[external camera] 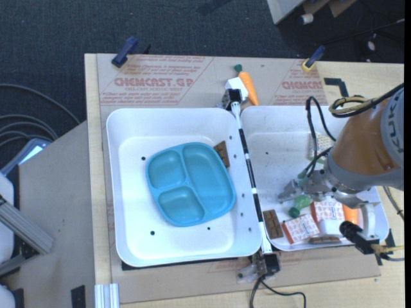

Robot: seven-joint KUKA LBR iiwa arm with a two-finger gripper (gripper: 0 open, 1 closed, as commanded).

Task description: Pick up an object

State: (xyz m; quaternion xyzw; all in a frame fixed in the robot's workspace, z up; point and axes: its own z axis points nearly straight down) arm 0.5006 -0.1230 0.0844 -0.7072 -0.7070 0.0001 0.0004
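Camera view is showing the gripper reaching down into the right bin, with its grey fingers spreading apart and nothing lying between them. A small green object is sitting just beside the fingertips, on the near side. Red-and-white packets are lying just beyond it toward the bin's front edge, with a brown bar resting at the front left corner and a thin dark stick lying along the front rim. The grey arm with its orange band is stretching in from the right, covering much of that bin. Next door, the left bin is holding a blue divided tray, with a small brown piece touching the tray's far right corner. An orange carrot-like toy is lying on the bench behind the bins.
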